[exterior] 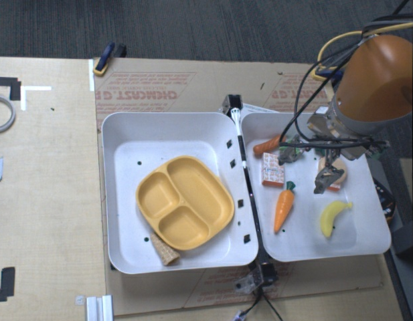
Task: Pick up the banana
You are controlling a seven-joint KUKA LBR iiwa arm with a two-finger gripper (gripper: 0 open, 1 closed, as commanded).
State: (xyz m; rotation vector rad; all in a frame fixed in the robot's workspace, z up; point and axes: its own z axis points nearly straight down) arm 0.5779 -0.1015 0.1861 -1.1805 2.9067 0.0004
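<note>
One by one, counting across the counter [45,233]: seeing two shallow white bins, the left bin [116,179] and the right bin [367,246]. Finding one yellow plate [186,202] with three compartments lying in the left bin, and one brown wafer-like piece [164,251] peeking out at the plate's 7 o'clock. Counting in the right bin one banana [335,217] lying at 5 o'clock, one carrot [283,206] at 8 o'clock, one red-and-white box [273,169] at 9 o'clock, one orange piece [266,146] at 10 o'clock. Seeing one arm [380,79] reaching over the right bin, jaws hanging at the banana's 12 o'clock, apart from it. Unable to tell how wide the jaws are standing.
</note>
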